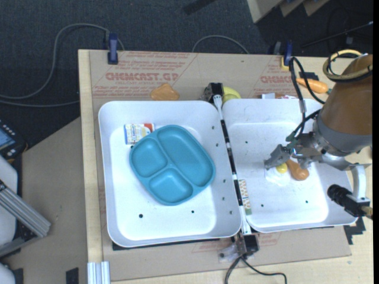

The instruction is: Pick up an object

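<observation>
In the right bin [260, 212], my gripper [286, 160] hangs low over a small cluster of objects. The cluster is an orange piece [300, 172], a small yellow piece [282, 168] and a flat white piece [276, 178], all lying on the bin floor just under and beside the gripper. The wrist and arm [346, 120] cover the bin's right part. I cannot make out anything held in the gripper. In the left bin [118, 176] lie a blue divided plate [171, 164] and a small white packet [137, 132] by the plate's upper left.
Behind the bins on the bench lie an orange item [164, 92], a yellow item [230, 93] and an orange stick-like item [316, 86]. Blue clamps [112, 47] [288, 52] hold the board's far edge. A black cable [301, 99] runs down to the wrist.
</observation>
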Controlling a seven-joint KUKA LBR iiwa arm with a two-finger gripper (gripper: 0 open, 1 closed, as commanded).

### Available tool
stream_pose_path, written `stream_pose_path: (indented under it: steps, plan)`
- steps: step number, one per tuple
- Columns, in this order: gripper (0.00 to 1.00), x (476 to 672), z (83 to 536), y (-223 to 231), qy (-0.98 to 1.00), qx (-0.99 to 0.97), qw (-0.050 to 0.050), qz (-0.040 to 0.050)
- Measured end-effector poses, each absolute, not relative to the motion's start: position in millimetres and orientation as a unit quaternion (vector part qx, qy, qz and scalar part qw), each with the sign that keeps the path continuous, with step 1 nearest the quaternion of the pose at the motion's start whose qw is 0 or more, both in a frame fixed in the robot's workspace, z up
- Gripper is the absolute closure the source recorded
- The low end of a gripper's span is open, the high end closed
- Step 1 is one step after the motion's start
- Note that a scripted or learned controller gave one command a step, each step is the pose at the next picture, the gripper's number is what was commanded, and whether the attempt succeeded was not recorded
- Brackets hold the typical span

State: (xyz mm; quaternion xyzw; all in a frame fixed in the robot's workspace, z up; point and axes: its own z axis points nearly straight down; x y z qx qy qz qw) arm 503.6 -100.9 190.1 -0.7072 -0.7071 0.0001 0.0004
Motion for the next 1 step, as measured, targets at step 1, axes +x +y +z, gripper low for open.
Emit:
stream_pose_path:
  steps: [1]
  plan:
    - [0.0, 545.5, 178.6, -159.5, -0.706, -0.708, -0.003, -0.0002]
